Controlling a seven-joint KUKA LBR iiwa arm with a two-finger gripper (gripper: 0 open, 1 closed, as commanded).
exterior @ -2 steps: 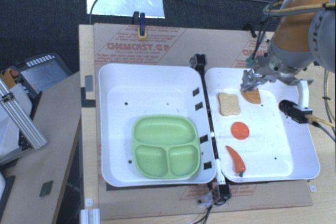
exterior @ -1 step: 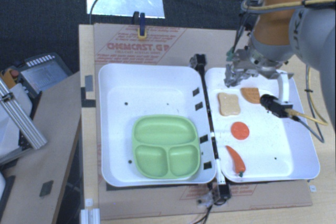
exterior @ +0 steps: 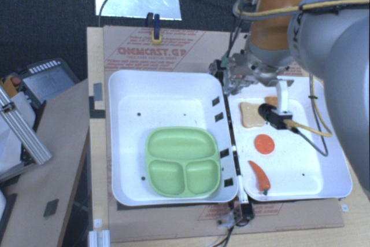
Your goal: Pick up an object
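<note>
Just above the toast slice point(exterior: 251, 115), toward the far rim of the right bin point(exterior: 303, 153), sits the end effector point(exterior: 236, 79). Can't tell if it's wide, narrow or holding anything, because wrist housing and cables block the view. It's probably lined up to drop on the toast, the nearest candidate, but that's my read only. Toast lies flat on the bin floor, nothing stacked on it.

Nearer than the toast are a red disc point(exterior: 265, 144) and then a red chili point(exterior: 259, 175). Both are loose and apart, so they're easy singles. Right of the toast is a small orange piece point(exterior: 270, 100), partly covered, can't identify it. Left of the toast, past the divider, a green tray point(exterior: 182, 160) sits in the left bin point(exterior: 156, 98). The arm point(exterior: 329, 26) is cut off at the frame edge.
</note>
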